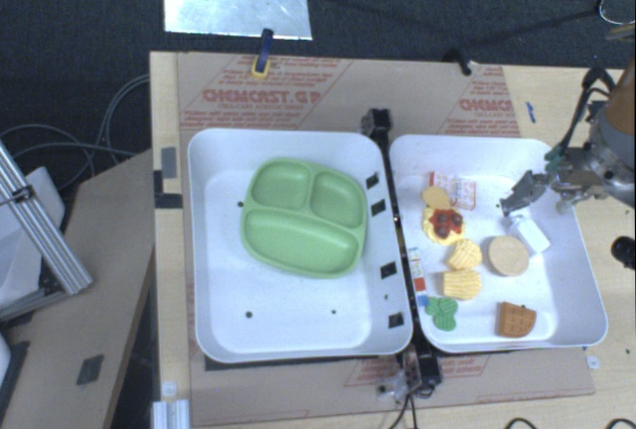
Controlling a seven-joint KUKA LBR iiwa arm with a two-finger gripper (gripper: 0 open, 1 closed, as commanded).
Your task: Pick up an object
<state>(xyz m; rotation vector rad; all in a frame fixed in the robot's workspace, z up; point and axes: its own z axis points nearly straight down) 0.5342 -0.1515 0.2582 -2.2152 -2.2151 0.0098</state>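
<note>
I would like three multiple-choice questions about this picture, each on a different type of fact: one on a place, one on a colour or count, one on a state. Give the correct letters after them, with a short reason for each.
1. Where does the green divided plate lie?
A. in the left bin
B. in the right bin
C. on the bare bench

2. What colour is the waffle-like piece near the front of the right bin?
A. blue
B. brown
C. white

3. How does the pincer stand to the toy food?
A. it holds the round tan disc
B. it presses on the green plate
C. it is over the right bin with nothing seen between its fingers

Answers: 1 A, the plate rests inside the left bin. 2 B, the piece is orange-brown. 3 C, the round tan disc lies apart on the bin floor, below the pincer.
</note>
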